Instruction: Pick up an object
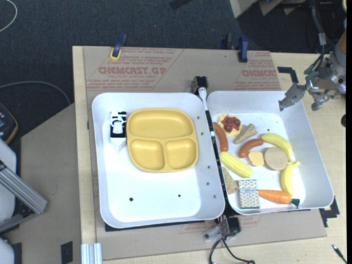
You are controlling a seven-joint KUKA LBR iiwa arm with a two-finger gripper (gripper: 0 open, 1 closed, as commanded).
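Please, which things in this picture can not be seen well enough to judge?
- Claw, camera view: small and partly cut off at the right edge; whether it is open or shut is unclear.
- Black-and-white item, camera view: partly covered by the yellow tray; too small to identify.
- Small box in the right bin: print too small to read.

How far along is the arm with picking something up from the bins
Nothing looks done yet: the toy foods, such as the corn cob, carrot and two bananas, all lie in the right bin. The gripper sits at that bin's upper right edge with nothing between its open fingers. Reaching down, closing on one item and lifting it all remain.
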